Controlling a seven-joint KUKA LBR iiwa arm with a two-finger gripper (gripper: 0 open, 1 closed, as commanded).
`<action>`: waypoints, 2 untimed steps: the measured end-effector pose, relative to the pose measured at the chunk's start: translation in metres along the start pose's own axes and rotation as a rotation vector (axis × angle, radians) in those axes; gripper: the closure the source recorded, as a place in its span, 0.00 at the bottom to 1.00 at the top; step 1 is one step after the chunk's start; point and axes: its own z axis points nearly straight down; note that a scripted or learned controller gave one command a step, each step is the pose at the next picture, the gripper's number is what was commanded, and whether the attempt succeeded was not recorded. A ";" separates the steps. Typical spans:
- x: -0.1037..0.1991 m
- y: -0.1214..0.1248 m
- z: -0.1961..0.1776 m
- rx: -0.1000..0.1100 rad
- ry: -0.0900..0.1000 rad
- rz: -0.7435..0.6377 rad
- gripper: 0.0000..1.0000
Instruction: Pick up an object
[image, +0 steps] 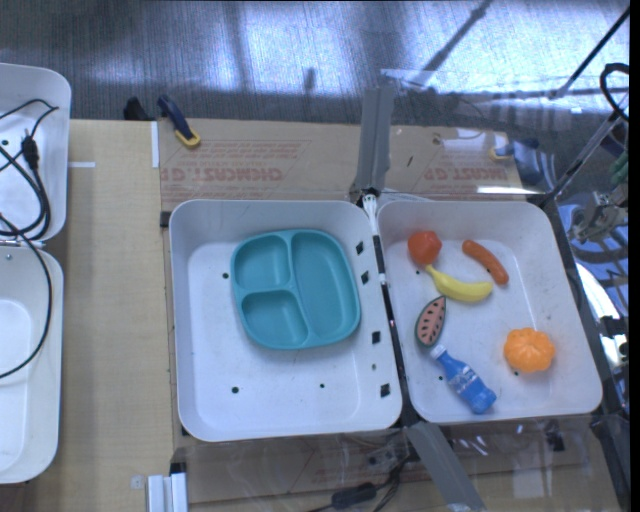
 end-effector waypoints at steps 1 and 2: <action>0.001 0.041 0.071 0.001 0.001 -0.004 1.00; -0.036 0.077 0.019 -0.002 0.000 -0.002 1.00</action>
